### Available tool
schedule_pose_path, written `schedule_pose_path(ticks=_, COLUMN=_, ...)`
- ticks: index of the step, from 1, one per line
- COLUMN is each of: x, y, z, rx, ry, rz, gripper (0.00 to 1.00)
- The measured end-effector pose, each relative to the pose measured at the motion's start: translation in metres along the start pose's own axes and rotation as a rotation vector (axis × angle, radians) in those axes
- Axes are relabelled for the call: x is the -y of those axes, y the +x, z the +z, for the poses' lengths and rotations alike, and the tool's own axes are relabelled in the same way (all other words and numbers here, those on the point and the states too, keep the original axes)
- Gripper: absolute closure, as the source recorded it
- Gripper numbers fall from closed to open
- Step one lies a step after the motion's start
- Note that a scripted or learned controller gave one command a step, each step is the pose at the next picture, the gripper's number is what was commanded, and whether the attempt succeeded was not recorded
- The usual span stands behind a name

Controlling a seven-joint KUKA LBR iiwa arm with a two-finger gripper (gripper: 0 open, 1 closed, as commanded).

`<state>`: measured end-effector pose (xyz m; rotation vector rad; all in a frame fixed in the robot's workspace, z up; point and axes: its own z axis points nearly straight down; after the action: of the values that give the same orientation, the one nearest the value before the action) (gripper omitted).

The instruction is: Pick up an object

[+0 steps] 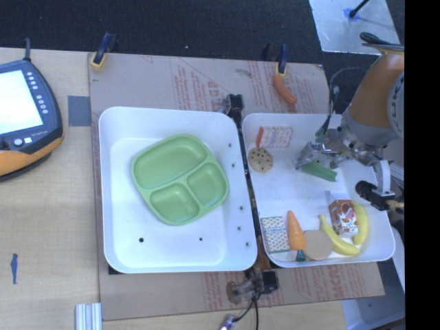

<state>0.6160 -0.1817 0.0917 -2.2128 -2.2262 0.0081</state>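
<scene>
My gripper [317, 155] sits low in the right white plastic bin [306, 121], at its far right side, just over a flat green piece [320, 171]. I cannot tell what my gripper is doing with it. The green piece is thin and lies flat, so I think I could slide off it. The round brown cookie [260, 159] sits to the left, well apart.
</scene>
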Motion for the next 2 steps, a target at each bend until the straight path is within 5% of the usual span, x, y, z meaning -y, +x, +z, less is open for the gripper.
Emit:
schedule_pose_path(ticks=1, x=0.0001, y=-0.0010, z=-0.0104, rx=0.001, ry=0.002, rz=-0.002, gripper=1.00)
schedule_pose_path(ticks=2, x=0.0002, y=-0.0010, z=-0.0103, rx=0.001, ry=0.003, rz=-0.003, gripper=0.00)
